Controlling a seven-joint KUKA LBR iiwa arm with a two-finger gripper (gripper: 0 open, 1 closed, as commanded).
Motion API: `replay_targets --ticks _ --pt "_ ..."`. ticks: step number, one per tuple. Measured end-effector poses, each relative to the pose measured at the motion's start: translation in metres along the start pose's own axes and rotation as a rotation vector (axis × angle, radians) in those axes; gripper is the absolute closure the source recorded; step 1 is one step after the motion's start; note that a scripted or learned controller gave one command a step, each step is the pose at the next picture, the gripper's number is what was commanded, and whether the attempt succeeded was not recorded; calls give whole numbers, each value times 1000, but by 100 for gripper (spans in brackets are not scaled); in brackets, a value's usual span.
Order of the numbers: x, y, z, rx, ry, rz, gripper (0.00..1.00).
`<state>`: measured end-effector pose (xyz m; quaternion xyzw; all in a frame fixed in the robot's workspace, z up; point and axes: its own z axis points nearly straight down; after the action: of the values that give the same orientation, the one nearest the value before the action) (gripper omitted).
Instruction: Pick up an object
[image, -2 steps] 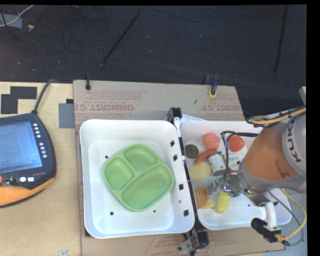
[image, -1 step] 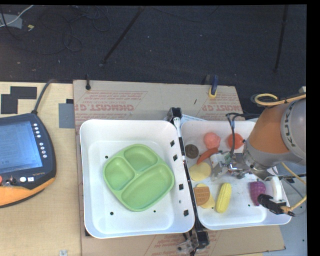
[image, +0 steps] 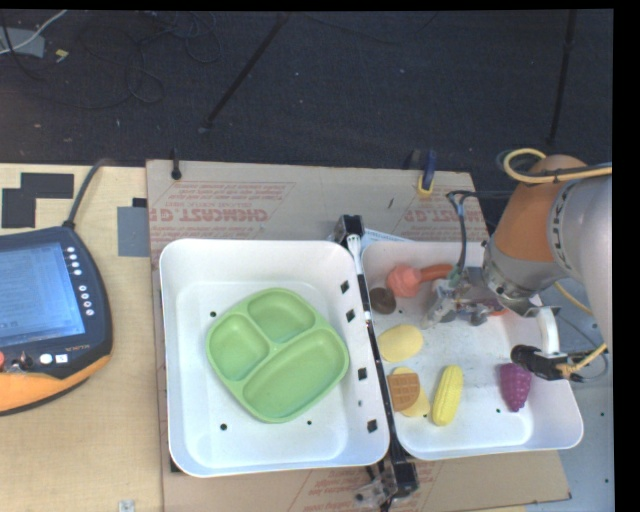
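Right bin (image: 545, 435), front: corn cob (image: 446, 394), purple fruit (image: 514, 386), waffle piece (image: 404, 390).
Middle: yellow lemon (image: 400, 342).
Rear: pink toy (image: 410, 279); gripper (image: 458, 305) low just beside it, grip state cannot be told.
Left bin (image: 190, 440): green divided plate (image: 277, 353).

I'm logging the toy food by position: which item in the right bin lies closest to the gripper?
The pink-orange toy, just left of the gripper. The corn, lemon and purple piece lie farther.
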<state>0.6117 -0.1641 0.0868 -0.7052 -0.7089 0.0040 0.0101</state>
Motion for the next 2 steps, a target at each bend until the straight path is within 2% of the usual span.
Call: replay_targets --ticks 1,2 --pt "-29 33 1 -4 12 -5 0" --pt "60 -56 0 -21 -7 2 0"
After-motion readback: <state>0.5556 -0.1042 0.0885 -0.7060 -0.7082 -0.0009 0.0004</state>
